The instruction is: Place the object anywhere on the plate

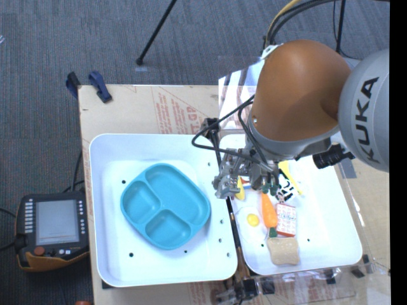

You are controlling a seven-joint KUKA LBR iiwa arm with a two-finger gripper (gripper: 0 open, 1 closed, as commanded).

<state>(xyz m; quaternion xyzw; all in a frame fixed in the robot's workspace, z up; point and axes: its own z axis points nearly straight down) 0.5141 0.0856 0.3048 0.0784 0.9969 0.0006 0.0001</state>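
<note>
A blue plate (165,205) with three compartments lies in the left white bin (108,164). My gripper (234,183) hangs low over the left edge of the right bin (343,234), just right of the plate. Close below and to its right lie an orange carrot (269,212), a small yellow piece (253,220), a red and white box (286,220) and a beige block (283,251). The wrist hides whatever lies directly under the gripper.
The big orange and grey arm (299,100) covers the back of the right bin. A yellow item (287,170) and a black and white item (286,189) peek out beneath it. The rim between the two bins (232,234) runs right beside the gripper.
</note>
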